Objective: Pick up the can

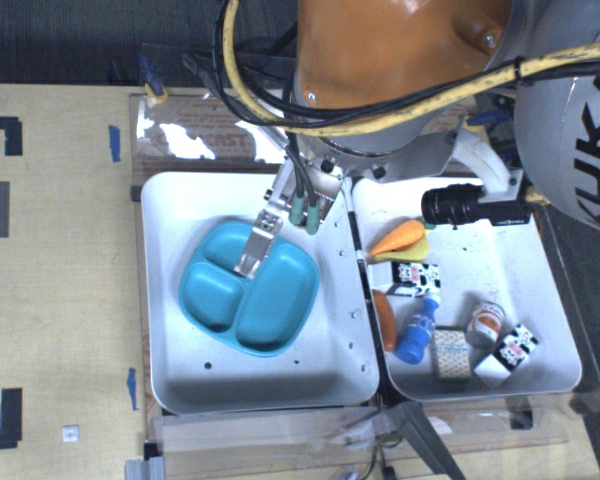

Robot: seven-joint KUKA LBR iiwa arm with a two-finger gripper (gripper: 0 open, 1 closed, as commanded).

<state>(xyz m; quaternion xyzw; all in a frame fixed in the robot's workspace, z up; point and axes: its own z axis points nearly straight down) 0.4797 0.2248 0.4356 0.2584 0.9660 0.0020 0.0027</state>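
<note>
The can (487, 320) is small, with a silver top and a red-brown label. It stands in the right bin (550, 268) near that bin's front right, among other items. My gripper (280, 230) hangs over the left bin (170, 218), above the upper edge of a blue divided plate (250, 288). Its fingers (256, 246) stand apart, so it is open with nothing between them. The gripper is far to the left of the can, across the wall between the two bins.
In the right bin lie an orange carrot (398, 238), a black-and-white carton (417, 278), a blue bottle (417, 333), a brown sausage (384, 318), a patterned box (450, 353) and a cow-print carton (510, 351) right beside the can.
</note>
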